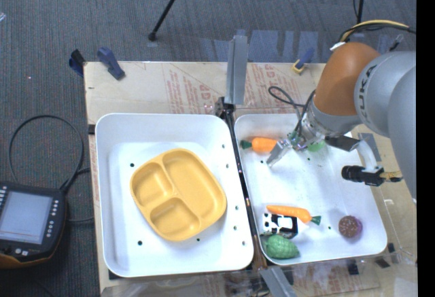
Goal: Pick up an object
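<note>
My gripper (279,151) hangs low over the back left part of the right bin (326,180). A short orange carrot (261,145) with a green stem end lies just to its left, close to the tip. A small green item (316,147) peeks out from behind the wrist. At the bin's front lie a longer carrot (291,212), a black-and-white object (279,224), a green leafy vegetable (281,246) and a dark red round piece (350,226). Nothing shows as held.
The left bin (115,153) holds a yellow divided plate (178,192). A metal post (236,75) stands between the bins at the back. A black fixture (360,174) juts over the right bin's right wall. A pendant (27,214) lies on the floor at left.
</note>
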`<control>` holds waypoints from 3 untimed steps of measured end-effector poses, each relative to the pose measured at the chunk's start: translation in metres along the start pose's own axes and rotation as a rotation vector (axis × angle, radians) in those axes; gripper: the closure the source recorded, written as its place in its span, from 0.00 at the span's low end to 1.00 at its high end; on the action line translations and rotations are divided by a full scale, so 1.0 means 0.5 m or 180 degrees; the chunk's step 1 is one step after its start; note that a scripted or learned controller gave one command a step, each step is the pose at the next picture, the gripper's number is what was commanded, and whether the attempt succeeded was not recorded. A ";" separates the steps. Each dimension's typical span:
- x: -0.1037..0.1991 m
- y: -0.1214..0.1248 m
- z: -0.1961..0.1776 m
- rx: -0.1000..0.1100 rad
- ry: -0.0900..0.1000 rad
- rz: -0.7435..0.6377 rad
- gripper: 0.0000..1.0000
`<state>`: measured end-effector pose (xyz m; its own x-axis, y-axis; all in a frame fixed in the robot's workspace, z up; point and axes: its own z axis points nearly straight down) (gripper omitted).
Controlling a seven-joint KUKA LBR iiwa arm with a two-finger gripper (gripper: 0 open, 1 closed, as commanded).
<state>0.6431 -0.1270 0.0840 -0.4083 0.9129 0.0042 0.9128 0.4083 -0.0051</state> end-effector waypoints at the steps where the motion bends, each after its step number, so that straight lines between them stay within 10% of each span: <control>1: 0.077 0.036 -0.005 -0.0008 -0.0003 0.0772 0.00; 2: -0.079 -0.032 -0.153 -0.0033 -0.0027 0.0552 0.00; 3: 0.060 -0.249 0.002 0.0005 0.0008 -0.0012 0.00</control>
<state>0.5171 -0.1503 0.0840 -0.4118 0.9113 0.0069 0.9112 0.4118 -0.0067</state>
